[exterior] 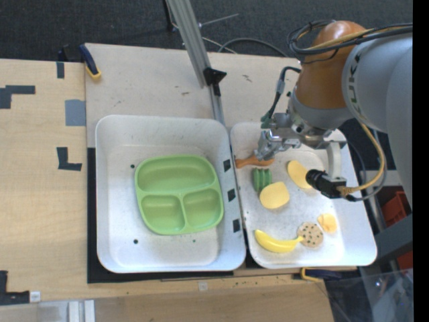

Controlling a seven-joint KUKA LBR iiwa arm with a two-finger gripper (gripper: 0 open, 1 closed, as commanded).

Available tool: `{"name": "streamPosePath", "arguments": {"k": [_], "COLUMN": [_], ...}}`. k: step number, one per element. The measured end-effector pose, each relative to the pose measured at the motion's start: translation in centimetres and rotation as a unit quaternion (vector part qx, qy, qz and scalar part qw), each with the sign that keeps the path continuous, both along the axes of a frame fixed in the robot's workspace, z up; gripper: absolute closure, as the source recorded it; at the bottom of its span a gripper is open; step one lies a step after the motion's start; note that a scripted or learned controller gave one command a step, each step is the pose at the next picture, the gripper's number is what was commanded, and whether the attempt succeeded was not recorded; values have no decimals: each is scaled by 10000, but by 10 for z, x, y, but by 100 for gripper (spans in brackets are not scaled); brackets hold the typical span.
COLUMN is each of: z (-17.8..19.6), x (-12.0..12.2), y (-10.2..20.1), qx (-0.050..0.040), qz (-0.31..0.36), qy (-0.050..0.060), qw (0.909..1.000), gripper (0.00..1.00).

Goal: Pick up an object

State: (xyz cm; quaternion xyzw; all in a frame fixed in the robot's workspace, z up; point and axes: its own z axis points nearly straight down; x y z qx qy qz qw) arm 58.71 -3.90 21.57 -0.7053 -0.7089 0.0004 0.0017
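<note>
The right bin holds several toy foods. An orange carrot-like piece lies at its left wall, with a green piece just below it. A round yellow piece and a yellow oval sit near the middle. A banana, a speckled cookie and a small orange wedge lie toward the front. My gripper hangs low at the upper left of this bin, right over the inner end of the orange piece. The wrist hides how it meets that piece.
The left bin holds a green divided plate. A slanted metal pole comes down to the rim between the bins. A black cable end hangs from the arm over the right bin.
</note>
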Motion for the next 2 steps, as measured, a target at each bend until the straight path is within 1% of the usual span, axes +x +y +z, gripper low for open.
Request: {"name": "streamPosePath", "arguments": {"k": [1,2], "z": [-2,-3], "x": [-28,-36], "y": [49,100], "qx": [-1,-1], "qz": [4,11], "qy": [5,2], "qw": [10000,10000], "gripper": [100,100]}}
